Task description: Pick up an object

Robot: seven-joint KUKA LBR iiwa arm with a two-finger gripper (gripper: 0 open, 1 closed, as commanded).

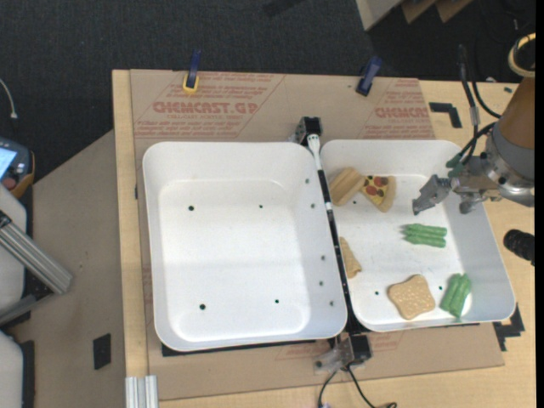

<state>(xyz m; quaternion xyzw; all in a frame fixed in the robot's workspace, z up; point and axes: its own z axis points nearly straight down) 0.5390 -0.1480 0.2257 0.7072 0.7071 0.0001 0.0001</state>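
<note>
Grey arm point(518, 147) enters from right, claw point(446, 195) hovering

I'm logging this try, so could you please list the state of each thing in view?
claw: above the right bin, holding nothing
pizza slice: lying flat, far side
tan piece: beside the pizza slice
green piece: lying flat, below the claw
second green piece: near corner
toast: lying flat
right bin: holds all the food
left bin: level
</note>
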